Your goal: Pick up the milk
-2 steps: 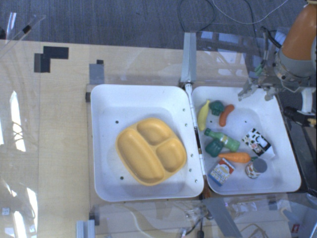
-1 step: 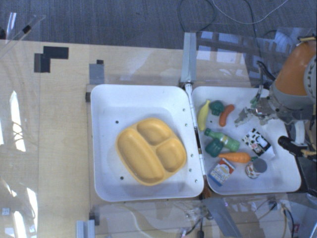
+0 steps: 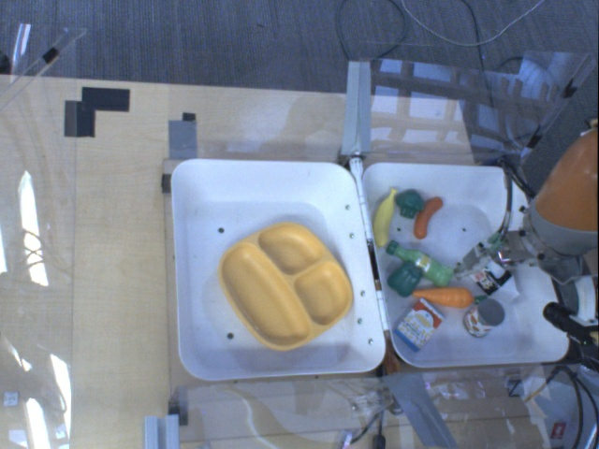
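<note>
Milk carton (image 3: 418,326) is lying near the front edge of the right bin (image 3: 468,183), just beside the carrot (image 3: 445,297), and the pincer (image 3: 489,267) (can't tell its opening) should come down squarely over the carton without snagging the carrot.

Two white bins: left bin (image 3: 187,251), right bin (image 3: 468,181). Left bin: one yellow three-compartment plate (image 3: 285,283). Right bin: one banana (image 3: 384,218), one sausage (image 3: 427,217), one green bottle (image 3: 421,265), one carrot (image 3: 445,297), one milk carton (image 3: 418,325), one can (image 3: 483,318).
</note>
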